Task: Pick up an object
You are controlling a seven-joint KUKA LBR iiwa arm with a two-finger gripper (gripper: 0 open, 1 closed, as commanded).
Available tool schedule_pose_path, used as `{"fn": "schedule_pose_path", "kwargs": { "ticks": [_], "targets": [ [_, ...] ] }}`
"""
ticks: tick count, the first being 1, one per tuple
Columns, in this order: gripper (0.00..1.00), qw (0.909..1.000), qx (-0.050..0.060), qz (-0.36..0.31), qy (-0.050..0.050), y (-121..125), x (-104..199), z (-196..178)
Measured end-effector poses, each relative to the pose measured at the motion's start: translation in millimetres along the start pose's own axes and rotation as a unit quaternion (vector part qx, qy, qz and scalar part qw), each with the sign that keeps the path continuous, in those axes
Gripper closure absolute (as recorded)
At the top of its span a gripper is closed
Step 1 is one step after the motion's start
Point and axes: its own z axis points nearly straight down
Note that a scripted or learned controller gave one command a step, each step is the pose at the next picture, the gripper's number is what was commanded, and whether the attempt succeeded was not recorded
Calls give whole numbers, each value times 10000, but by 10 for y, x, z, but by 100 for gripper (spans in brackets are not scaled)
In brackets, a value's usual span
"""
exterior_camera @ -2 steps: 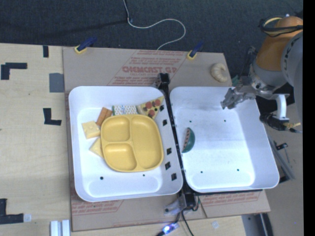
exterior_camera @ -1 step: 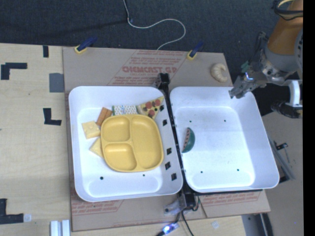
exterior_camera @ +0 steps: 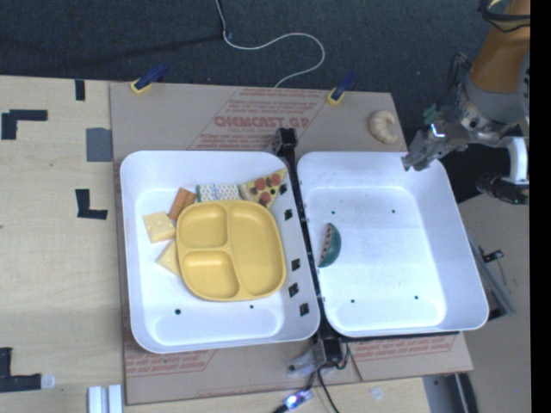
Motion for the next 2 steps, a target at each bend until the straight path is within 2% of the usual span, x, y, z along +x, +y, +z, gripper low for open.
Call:
{"fn": "schedule_pose_path", "kwargs": {
  "ticks": [1, 2],
  "targets": [
    [100, 10000, 12, -15, 4, -249, 442, -100],
    [100, 10000, 24, -13, 5, -546, 856, 22]
  ]
}}
